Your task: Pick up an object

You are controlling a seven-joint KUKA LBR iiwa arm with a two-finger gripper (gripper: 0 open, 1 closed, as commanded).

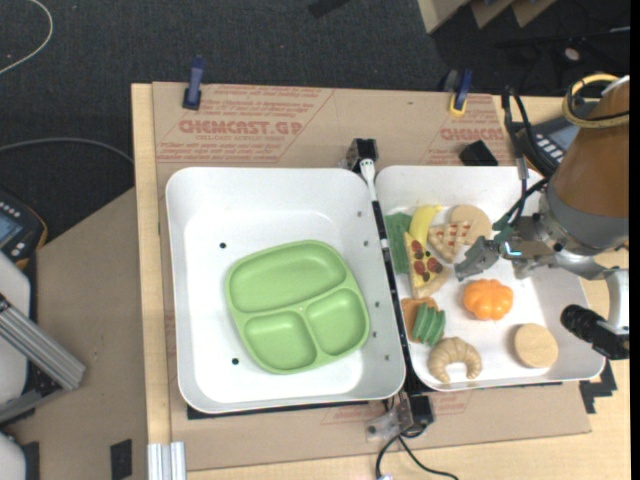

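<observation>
Crowded right bin, roomy left bin

The right bin (480, 176) is packed: banana (424, 222), waffle (458, 234), pumpkin (488, 299), croissant (455, 357) and round biscuit (534, 345) lie near one another, leaving narrow gaps. In the left bin (200, 268), open floor rings the green divided plate (297, 305).

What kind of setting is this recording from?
Probably a robotics lab pick-and-place bench: two white bins on a clamped cardboard sheet, toy food such as a croissant, and loose cables on carpet.
</observation>
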